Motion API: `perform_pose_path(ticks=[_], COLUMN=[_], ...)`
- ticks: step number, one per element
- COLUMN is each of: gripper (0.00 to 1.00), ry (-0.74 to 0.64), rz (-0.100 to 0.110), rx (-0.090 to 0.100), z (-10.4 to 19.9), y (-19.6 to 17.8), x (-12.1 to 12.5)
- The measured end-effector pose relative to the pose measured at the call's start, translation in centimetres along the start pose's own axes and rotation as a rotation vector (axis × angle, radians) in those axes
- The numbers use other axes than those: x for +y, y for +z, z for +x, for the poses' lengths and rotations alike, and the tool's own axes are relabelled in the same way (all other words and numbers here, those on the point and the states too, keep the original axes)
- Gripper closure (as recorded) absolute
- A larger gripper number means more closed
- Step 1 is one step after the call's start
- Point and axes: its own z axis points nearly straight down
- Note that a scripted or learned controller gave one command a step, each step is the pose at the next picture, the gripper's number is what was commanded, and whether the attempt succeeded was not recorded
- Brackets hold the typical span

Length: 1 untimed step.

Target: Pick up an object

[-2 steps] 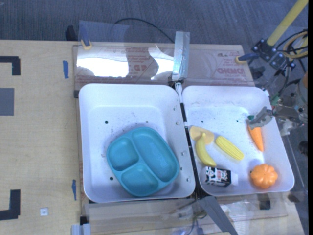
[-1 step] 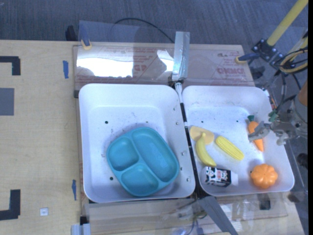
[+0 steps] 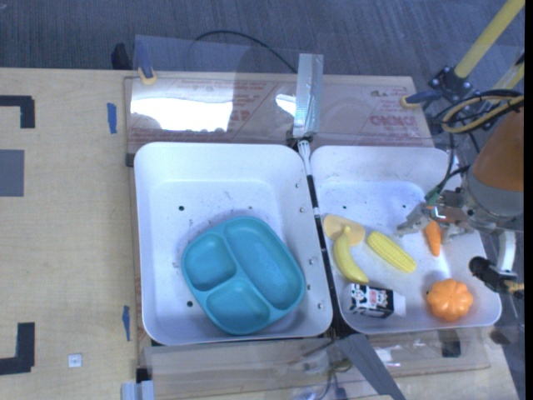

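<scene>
My gripper point(image 3: 426, 217) reaches in from the right over the right bin point(image 3: 366, 172), near its right side. A small orange carrot point(image 3: 433, 239) lies or hangs right under the gripper's tip, touching it as far as I can see. Left of it lie a yellow corn cob point(image 3: 391, 251) and a yellow banana point(image 3: 347, 252). An orange pumpkin point(image 3: 450, 299) sits at the bin's front right corner. A small black-and-white carton point(image 3: 371, 300) lies on its side at the front.
The left bin point(image 3: 166, 182) holds a blue three-compartment plate point(image 3: 241, 273) toward its front. A divider wall point(image 3: 312, 215) separates the two bins. Cables and a yellow pole point(image 3: 491, 27) stand behind the arm at the back right.
</scene>
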Motion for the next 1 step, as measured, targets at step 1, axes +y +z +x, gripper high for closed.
perform_pose_path(ticks=[1], gripper=[1.0], ry=[0.003], rz=[-0.003], rx=[-0.01], z=[-0.38], y=[-1.0], x=[-0.02])
